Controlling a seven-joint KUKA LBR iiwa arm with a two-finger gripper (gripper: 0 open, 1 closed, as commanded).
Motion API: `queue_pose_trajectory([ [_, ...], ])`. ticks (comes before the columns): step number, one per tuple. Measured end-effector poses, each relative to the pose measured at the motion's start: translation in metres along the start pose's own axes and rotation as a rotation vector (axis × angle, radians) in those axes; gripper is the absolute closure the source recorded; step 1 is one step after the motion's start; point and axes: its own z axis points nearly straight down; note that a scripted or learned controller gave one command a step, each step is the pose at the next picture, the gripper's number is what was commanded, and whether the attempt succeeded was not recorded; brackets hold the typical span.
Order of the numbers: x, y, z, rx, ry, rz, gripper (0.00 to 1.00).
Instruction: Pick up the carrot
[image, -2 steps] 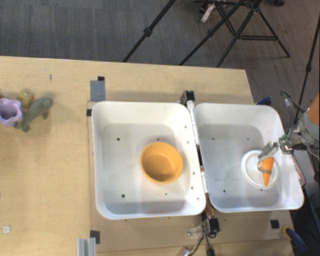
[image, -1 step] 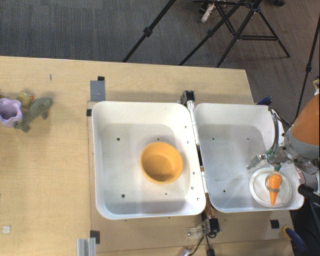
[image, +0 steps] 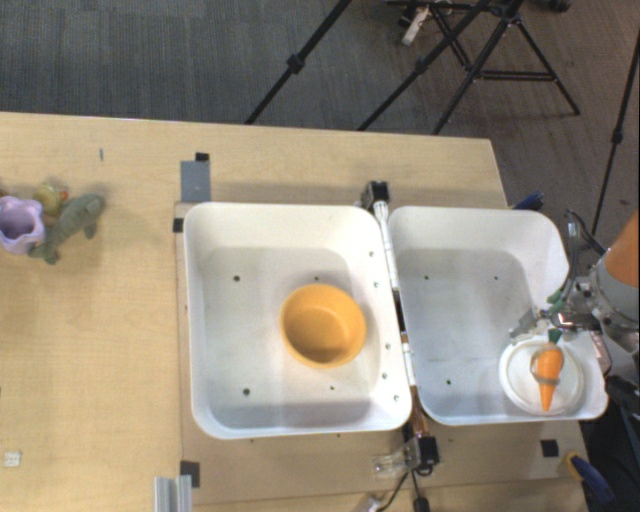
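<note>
While the carrot lies on a small white plate in the near right corner of the right bin, I count the pick as not yet made: its orange tip points toward the front wall, its green top points up toward the gripper, and it rests flat on the plate rather than lifted. My arm reaches in from the right, and the gripper hangs just above the green end, very close or perhaps touching. I cannot tell from this angle how the hand is set, and I see nothing clamped in it. What is left, as I judge it, is the closing on the carrot and the lift. An orange bowl sits in the left bin, well apart.
</note>
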Motion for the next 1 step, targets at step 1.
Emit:
queue_pose_trajectory([
  [1,0.0010,-0.0099,0.0311,0.002,0.002,0.215,0.00],
])
